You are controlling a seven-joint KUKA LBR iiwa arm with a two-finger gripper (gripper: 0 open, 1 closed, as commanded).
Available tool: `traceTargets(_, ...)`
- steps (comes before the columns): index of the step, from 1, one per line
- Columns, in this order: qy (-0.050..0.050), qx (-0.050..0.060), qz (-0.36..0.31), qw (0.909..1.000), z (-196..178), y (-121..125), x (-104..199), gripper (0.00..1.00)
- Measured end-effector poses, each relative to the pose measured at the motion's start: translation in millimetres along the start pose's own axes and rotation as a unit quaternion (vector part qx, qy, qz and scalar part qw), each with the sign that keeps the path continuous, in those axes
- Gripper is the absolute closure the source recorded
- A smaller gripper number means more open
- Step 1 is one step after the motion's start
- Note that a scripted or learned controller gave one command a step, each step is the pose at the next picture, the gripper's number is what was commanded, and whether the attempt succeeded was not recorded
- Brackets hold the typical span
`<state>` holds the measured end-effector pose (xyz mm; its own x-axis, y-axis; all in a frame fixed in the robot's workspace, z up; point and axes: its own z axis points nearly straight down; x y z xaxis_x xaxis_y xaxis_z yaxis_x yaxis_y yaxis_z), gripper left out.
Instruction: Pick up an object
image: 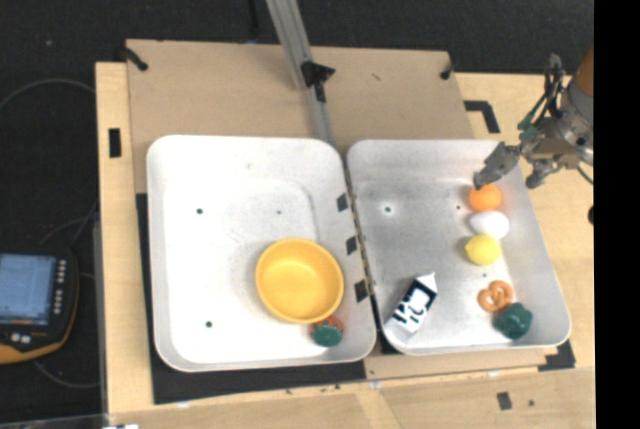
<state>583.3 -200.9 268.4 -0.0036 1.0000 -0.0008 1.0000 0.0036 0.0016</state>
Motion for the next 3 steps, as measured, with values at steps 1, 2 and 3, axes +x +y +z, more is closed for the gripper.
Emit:
traceTargets(1,0.0,0.0,0.0,1.0,0.0,0.0,0.0,0.0)
traceTargets(2,0.0,0.002,0.002,1.0,42.5,-3.4,-0.1,0.0)
traceTargets(3,-0.001,0.003,0.002,1.0,88.1,-6.6,-8.7,0.0)
